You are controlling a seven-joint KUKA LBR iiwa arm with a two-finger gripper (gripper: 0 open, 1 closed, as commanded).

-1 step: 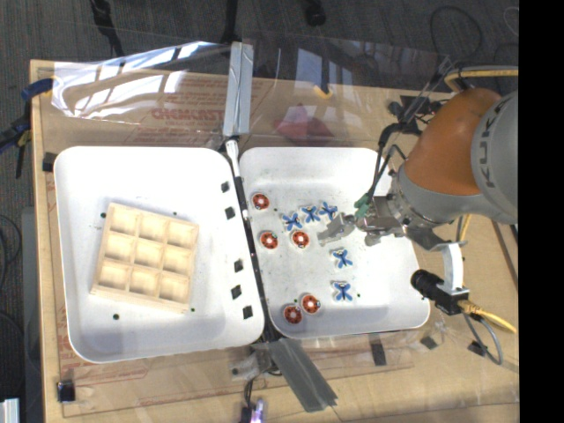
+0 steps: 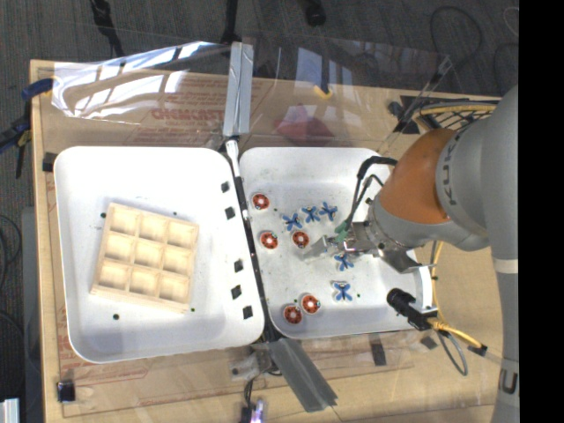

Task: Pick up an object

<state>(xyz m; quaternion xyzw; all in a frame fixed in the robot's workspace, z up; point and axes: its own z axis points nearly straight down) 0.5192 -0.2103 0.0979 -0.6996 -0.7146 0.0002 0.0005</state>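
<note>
Leftmost, on the desk (image 2: 44, 227): a shallow white left bin (image 2: 75, 170) holding a pale wooden tray (image 2: 145, 256) of nine square compartments, set slightly askew toward that bin's left and front. Next, a row of small black clips (image 2: 236, 254) along the seam where the two bins meet, and a grey metal bar (image 2: 237, 86) rising from the seam toward the desk's far edge. Next, the right bin (image 2: 291, 161), touching the left bin along the seam. Contents: five small red-and-white round pieces, one near the far left corner (image 2: 260, 202), two toward the middle left (image 2: 270, 241) (image 2: 300, 238), two side by side near the front edge (image 2: 292, 315) (image 2: 309, 304); also small blue jack-shaped pieces, a cluster in the bin's middle far half (image 2: 310, 211) and a single one nearer the front right (image 2: 343, 292). Last, the grey arm (image 2: 476, 183), orange-banded, reaching in over the right bin's right edge, with the tool (image 2: 339, 245) lowered at the bin's middle, just beside a blue piece (image 2: 345, 260). Cannot tell whether the tool is open or closed, nor whether it grips anything.
</note>
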